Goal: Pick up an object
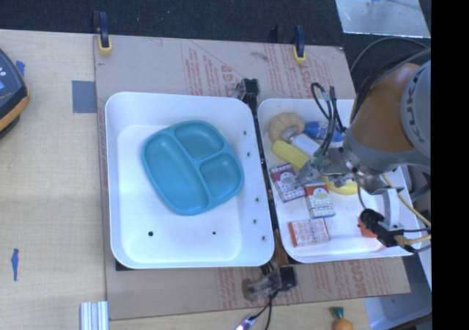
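Gripper [316, 169] low over right bin [344, 251]; whether its grip is released or clenched, cannot tell. Directly under and just left of it: small red-and-white carton [287, 182], lying flat. Yellow corn cob [291, 153] just above-left, second carton [319, 202] just below. Carton likely light, stiff, thin-walled; judge best taken across its short sides. Blue divided plate [192, 167] well left, in other bin.

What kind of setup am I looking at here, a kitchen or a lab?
Most likely a robot lab bench: two white bins on cardboard clamped to a wooden table, toy food like a corn cob, and cables at the arm.
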